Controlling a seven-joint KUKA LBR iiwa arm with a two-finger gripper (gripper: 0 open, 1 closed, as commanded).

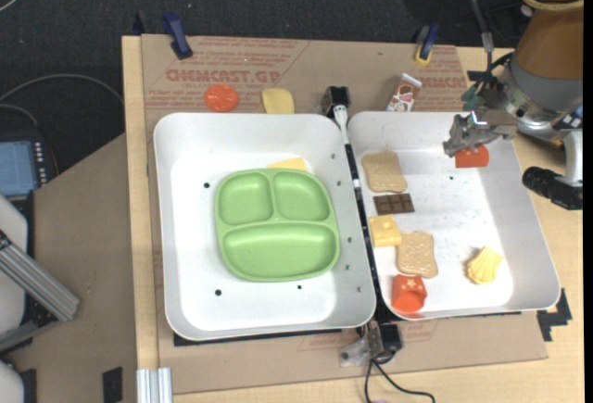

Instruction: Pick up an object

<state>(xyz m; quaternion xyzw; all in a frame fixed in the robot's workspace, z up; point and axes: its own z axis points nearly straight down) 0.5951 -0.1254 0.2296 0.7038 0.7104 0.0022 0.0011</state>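
I see metal jaws (466,140) upper right over small flat red block (473,157); can't tell their opening. Glossy green three-compartment plate (276,225) left.

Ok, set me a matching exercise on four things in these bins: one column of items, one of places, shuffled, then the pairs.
Items:
1. green divided plate
2. chocolate bar
3. yellow shell-shaped piece
4. small red block

Places:
A. right bin, near front right
B. left bin, middle
C. right bin, far side, under the gripper
D. right bin, just below the upper cracker

Pairs: 1-B, 2-D, 3-A, 4-C
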